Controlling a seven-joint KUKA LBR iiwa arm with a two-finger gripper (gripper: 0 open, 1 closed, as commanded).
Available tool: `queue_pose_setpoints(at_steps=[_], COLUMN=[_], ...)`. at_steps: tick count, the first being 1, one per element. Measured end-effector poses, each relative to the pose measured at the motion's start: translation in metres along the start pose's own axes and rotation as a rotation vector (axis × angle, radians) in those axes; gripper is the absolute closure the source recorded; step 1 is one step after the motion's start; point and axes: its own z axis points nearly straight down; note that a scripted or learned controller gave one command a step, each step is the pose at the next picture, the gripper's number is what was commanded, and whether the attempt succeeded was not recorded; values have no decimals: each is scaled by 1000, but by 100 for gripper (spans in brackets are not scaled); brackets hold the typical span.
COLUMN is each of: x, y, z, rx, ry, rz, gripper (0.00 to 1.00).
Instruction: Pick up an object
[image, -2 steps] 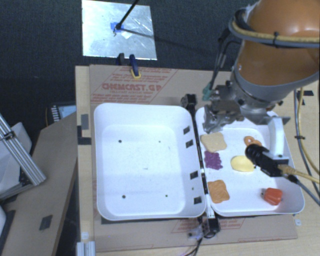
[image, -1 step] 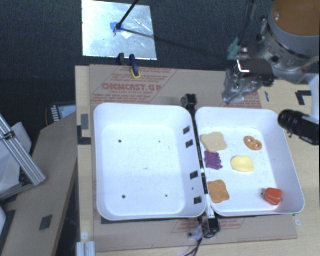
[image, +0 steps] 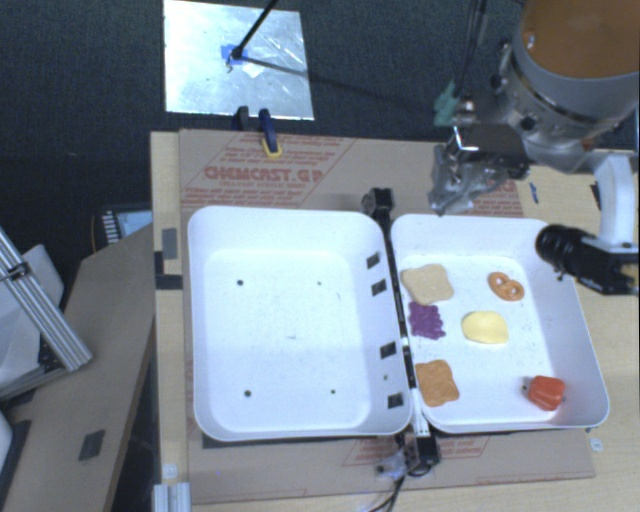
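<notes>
Two white bins: left bin (image: 280, 320) bare, right bin (image: 570, 350) holds six single items — tan slice (image: 428, 284), orange-brown slice (image: 437, 382), yellow piece (image: 485, 327), purple cluster (image: 427, 321), red piece (image: 546, 392), orange pretzel (image: 506, 287). Arm enters top right, gripper (image: 458, 195) above right bin's far rim, nothing visibly held; can't tell fingers' state.

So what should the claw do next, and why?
Probably swing forward and down toward the tan bread slice. The claw hangs above the far rim of the right bin, gripping nothing I can see, and that slice looks like the closest of the toy foods lying there.
</notes>
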Motion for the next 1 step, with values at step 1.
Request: queue_pose_setpoints(at_steps=[1], x=[18], y=[-1], z=[132], rx=[14], ry=[-4], rz=[2], gripper=[100])
